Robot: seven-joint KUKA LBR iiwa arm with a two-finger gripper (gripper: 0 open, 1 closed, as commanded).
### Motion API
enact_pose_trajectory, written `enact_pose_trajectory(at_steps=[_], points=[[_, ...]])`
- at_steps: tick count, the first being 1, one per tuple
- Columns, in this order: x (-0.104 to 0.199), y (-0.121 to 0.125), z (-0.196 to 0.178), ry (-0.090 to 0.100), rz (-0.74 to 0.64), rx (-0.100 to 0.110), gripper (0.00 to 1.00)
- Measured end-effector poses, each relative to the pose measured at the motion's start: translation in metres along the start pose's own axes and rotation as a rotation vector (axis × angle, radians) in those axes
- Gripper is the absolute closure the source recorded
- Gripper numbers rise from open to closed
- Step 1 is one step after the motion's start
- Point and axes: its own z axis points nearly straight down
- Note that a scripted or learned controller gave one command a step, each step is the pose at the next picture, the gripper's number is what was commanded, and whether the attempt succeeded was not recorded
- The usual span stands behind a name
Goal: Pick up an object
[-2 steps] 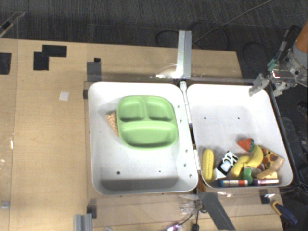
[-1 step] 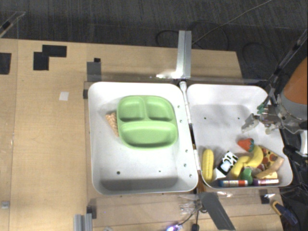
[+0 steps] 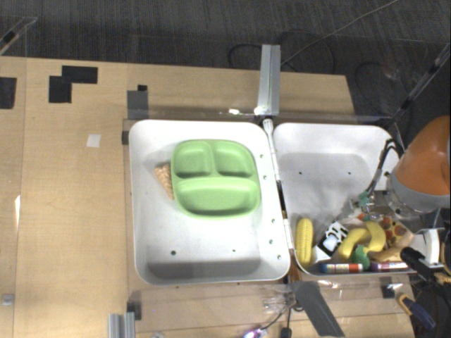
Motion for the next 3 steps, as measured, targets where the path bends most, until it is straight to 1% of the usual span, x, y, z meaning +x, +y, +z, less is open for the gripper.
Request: enact_pose_trajectory(at_steps=[1,2,3], points=[[0.036,-0.015,-0.086,0.003,0.179,0.012,0.0],[0.005,0.015,0.001,0.001,0.172,0.001,0.0],[0.007,0.018,-0.011,0.004,0.17,-0.005,1.0]])
